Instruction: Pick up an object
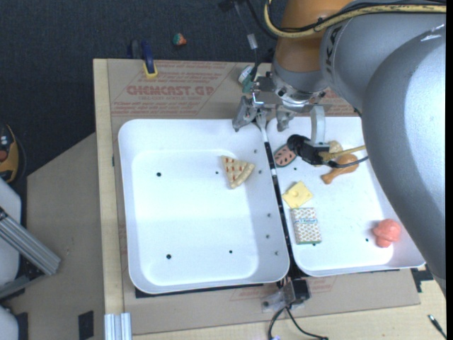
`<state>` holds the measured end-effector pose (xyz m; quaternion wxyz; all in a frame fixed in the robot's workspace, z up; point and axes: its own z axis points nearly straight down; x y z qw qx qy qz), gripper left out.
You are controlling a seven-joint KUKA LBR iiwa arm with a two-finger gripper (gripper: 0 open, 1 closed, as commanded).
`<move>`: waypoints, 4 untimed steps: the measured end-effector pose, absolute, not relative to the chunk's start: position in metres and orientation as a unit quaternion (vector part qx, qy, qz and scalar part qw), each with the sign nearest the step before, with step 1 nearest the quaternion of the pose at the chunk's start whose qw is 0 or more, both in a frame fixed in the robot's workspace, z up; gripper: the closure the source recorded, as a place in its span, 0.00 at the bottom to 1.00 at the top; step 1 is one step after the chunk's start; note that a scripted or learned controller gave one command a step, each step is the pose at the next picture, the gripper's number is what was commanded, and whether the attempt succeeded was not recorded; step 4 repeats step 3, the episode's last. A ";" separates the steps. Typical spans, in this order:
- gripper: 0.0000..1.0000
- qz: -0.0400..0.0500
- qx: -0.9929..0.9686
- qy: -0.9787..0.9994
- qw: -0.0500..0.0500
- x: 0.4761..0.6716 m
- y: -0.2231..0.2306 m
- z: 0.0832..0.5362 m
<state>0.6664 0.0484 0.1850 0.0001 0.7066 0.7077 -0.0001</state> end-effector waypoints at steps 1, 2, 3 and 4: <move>0.00 0.000 0.706 0.708 0.000 0.666 0.065 0.185; 0.00 0.006 0.707 0.707 0.003 0.671 0.087 0.141; 0.00 -0.001 0.705 0.709 -0.002 0.665 0.136 0.099; 0.00 -0.001 0.705 0.709 -0.002 0.665 0.136 0.099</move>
